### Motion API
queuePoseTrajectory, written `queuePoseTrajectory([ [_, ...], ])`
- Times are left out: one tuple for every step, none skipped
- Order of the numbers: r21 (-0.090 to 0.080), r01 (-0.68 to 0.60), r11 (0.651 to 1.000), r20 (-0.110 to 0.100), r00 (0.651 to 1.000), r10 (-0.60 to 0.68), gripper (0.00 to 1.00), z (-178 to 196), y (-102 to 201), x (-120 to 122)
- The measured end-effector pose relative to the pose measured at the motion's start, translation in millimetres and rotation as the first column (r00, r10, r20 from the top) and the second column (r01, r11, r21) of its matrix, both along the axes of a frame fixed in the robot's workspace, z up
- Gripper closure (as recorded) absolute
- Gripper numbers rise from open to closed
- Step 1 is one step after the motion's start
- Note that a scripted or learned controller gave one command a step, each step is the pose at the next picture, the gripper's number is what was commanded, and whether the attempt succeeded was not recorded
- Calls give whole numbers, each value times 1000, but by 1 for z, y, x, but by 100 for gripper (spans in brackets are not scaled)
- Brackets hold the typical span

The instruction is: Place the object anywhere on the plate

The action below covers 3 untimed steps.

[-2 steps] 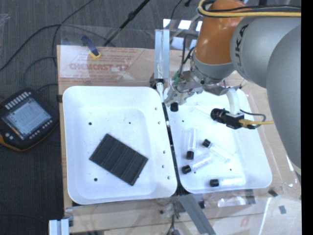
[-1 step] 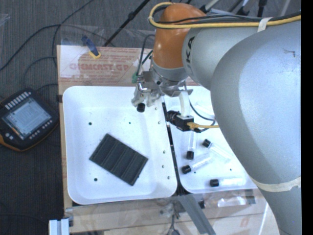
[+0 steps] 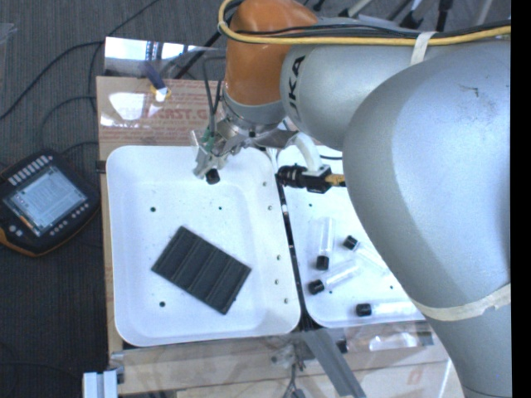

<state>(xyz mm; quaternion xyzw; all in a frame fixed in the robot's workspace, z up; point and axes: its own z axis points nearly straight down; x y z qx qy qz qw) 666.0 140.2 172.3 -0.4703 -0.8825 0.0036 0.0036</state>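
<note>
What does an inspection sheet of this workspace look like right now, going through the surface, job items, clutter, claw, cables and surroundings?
Surface: two white bins, left bin and right bin, on a bench.
Job's things: dark ribbed plate flat in the left bin; clear black-capped tubes lying in the right bin.
Clutter: nothing seen.
Claw: claw over the left bin's far edge, with a black-capped tube at its tip.
Cables: yellow cable along the arm.
Surroundings: control pendant on the floor, left.

There is one camera, fixed above the bench and looking down at a slant. The gripper point(image 3: 207, 160) sits a little above the middle; the left bin point(image 3: 133, 222) lies below it, the right bin point(image 3: 332, 305) to its lower right. The arm point(image 3: 415, 139) is very near the lens.
</note>
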Motion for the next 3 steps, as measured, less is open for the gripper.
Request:
queuePoseTrajectory([
  [3, -3, 1000, 10, 1000, 3, 100, 55, 60, -7],
  [1, -278, 961, 9, 961, 278, 100, 9, 81, 2],
  [2, -717, 697, 13, 697, 717, 100, 46, 85, -7],
])
